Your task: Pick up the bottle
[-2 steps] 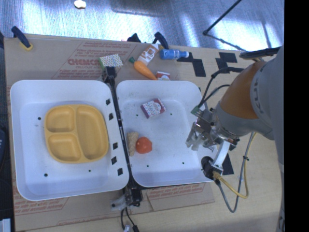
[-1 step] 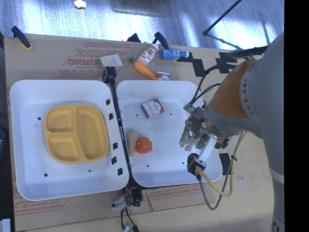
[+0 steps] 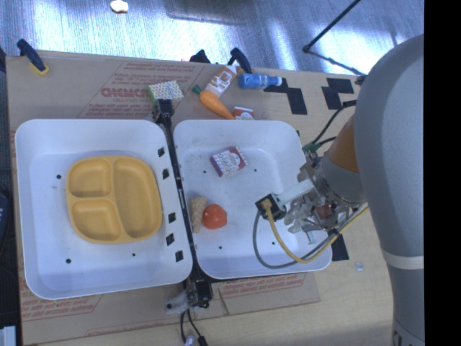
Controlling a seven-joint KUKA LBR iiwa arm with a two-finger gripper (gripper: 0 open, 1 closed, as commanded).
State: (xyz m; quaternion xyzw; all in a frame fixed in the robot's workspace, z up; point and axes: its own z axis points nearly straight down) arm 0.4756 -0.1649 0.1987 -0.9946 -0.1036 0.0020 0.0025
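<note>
I am hovering my gripper (image 3: pixel 306 218), grip state I cannot tell, while the small blue plastic bottle (image 3: pixel 258 81) is lying unpicked far beyond it.

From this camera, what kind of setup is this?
Likely a lab bin-picking bench: two white bins clipped onto cardboard, toy food like a carrot and a small bottle, a cabled gripper.

2 white bins (image 3: pixel 43 265) sit on a tan cardboard bench (image 3: pixel 94 92) printed in red. The left bin carries a yellow 3-part tray (image 3: pixel 113 197). The right bin carries a maroon-and-white packet (image 3: pixel 228 161), a red tomato (image 3: pixel 214 217) and a beige piece (image 3: pixel 197 212). At the bench's far edge: a blue bottle (image 3: pixel 258 81), an orange carrot (image 3: pixel 215 104), a white-and-orange bottle (image 3: pixel 220 82). The arm (image 3: pixel 396 143) is grey, its cable (image 3: pixel 277 238) yellow.
</note>
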